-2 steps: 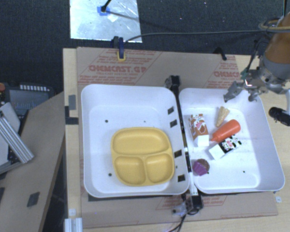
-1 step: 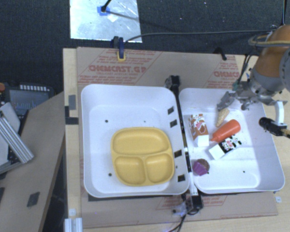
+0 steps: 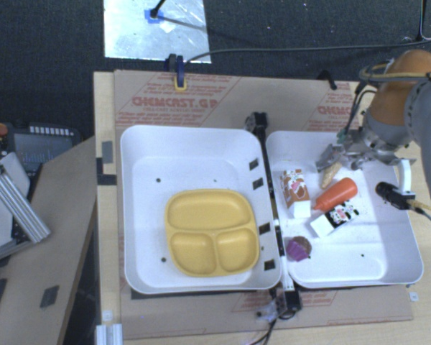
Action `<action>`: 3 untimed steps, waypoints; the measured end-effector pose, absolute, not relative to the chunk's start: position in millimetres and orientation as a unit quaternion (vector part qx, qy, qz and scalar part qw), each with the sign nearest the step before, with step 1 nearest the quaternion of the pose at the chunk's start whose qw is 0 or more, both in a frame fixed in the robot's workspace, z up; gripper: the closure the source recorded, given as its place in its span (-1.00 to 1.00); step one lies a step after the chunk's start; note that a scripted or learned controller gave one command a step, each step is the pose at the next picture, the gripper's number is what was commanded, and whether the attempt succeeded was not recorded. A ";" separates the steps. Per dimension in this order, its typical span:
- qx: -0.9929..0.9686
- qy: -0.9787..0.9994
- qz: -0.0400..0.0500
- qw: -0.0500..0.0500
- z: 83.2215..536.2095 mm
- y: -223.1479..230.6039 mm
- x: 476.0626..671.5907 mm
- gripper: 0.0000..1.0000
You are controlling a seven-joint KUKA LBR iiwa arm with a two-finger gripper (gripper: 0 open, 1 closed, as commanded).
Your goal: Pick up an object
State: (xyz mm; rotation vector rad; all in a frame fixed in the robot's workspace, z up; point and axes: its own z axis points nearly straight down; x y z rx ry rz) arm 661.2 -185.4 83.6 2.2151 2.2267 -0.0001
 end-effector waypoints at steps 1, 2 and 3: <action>0.705 0.710 0.002 0.003 97.3 -185.6 663.0 1.00; 0.707 0.707 0.002 0.004 160.0 -190.2 659.1 1.00; 0.707 0.707 0.002 0.003 210.0 -192.2 652.1 1.00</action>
